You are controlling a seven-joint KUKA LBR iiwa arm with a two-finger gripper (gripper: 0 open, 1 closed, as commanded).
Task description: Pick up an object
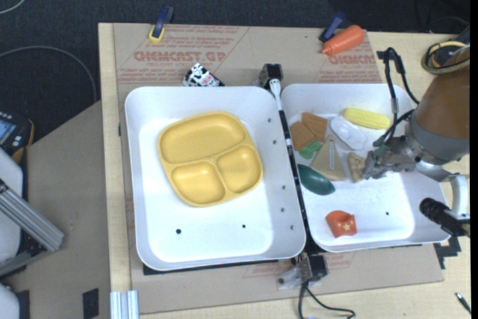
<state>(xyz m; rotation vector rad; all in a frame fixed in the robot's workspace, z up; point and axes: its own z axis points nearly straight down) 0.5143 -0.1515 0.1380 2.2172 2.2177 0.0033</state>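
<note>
My gripper [364, 165] hangs low in the right bin [388, 231], reaching in from the right, its tip among the pile of objects. Right by the tip lie a tan block [326, 158] and a clear white plastic piece [348, 134]. A brown bread-like piece [308, 132] and a yellow corn cob [365, 117] sit further back. A dark green object [315, 181] lies at the bin's left wall, and a red tomato-like piece [341, 223] rests near the front. Nothing shows plainly between the fingers.
The left bin [149, 228] holds a yellow divided plate [210, 158]. On the bench behind the bins lie an orange carrot toy [343, 40], a small black-and-white object [200, 76] and a yellow-blue clamp [158, 26]. Cables run by the arm at right.
</note>
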